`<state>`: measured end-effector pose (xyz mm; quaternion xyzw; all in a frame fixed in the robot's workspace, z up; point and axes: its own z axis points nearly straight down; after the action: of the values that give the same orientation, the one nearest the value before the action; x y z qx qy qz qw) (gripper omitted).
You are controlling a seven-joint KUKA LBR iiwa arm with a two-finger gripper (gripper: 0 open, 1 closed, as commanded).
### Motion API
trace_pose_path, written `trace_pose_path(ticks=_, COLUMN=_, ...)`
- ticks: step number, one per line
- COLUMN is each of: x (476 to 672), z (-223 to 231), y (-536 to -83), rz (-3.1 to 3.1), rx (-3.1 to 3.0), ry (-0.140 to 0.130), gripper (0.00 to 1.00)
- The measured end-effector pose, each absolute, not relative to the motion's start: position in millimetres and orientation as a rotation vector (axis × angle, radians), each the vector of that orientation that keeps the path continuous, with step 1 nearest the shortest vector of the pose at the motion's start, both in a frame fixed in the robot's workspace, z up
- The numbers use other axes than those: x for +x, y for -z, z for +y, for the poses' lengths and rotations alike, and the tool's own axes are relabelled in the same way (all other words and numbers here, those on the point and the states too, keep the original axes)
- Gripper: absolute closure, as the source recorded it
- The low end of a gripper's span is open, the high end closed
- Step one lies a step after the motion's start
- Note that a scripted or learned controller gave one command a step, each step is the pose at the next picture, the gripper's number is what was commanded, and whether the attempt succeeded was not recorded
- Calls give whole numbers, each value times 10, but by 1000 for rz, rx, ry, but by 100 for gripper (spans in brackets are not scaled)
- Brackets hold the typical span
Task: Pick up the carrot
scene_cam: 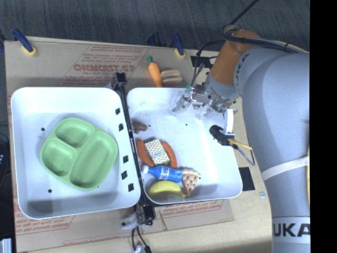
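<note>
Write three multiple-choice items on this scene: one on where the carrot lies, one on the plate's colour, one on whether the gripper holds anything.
1. The carrot lies
A. in the left bin
B. on the bench behind the bins
C. on the plate

2. The plate in the left bin is
A. green
B. red
C. blue

3. The gripper
A. holds the carrot
B. holds the banana
C. holds nothing

Answers:
1 B: the carrot rests on the cardboard past the right bin's far rim.
2 A: the divided plate is pale green.
3 C: it hangs over the right bin's far part with no item between its fingers; the banana lies at the near end.
</note>
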<state>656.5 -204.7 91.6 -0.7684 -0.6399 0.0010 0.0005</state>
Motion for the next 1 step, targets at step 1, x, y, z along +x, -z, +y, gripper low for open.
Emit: trace_pose_path(ticks=1, x=6565, z=-2057, y=-1128, rz=-1785, rx=-2584, ry=-2, gripper=0)
